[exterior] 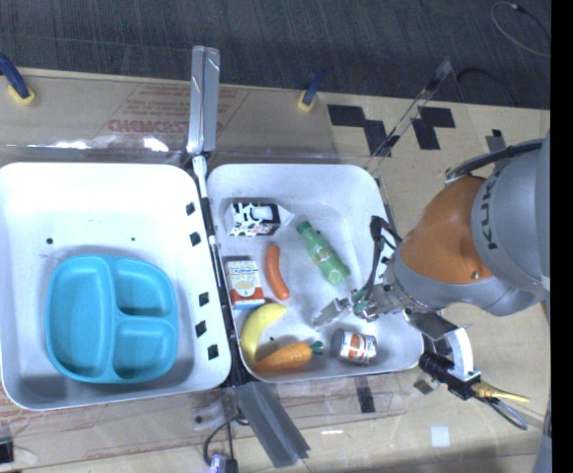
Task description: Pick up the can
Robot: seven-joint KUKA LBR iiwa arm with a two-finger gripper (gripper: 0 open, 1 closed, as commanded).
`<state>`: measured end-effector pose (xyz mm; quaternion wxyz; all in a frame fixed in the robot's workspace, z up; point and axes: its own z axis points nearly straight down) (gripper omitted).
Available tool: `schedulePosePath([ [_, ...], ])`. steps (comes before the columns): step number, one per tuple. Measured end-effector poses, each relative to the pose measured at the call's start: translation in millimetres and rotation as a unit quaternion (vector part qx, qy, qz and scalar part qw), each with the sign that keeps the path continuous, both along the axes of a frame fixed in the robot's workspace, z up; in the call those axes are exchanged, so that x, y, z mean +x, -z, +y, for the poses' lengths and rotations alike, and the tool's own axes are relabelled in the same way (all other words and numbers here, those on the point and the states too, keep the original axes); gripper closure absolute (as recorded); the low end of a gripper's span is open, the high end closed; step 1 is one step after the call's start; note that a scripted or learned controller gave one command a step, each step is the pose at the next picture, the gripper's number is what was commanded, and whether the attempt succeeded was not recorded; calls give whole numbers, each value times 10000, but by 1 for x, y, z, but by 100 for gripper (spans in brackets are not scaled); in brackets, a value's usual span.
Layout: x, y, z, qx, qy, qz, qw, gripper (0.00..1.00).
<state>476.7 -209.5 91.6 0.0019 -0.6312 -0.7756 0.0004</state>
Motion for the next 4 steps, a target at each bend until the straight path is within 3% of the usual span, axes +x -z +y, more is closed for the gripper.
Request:
schedulePosePath([
  [1, 30, 0, -1, -9, 358, -8, 9994, 0],
  [2, 0, 0, 0, -4, 330, -1, 9995, 0],
  [3, 0, -9, 0, -2, 309, 1, 9995, 100],
  [4, 0, -9, 0, -3, 306, 2, 9995, 0],
])
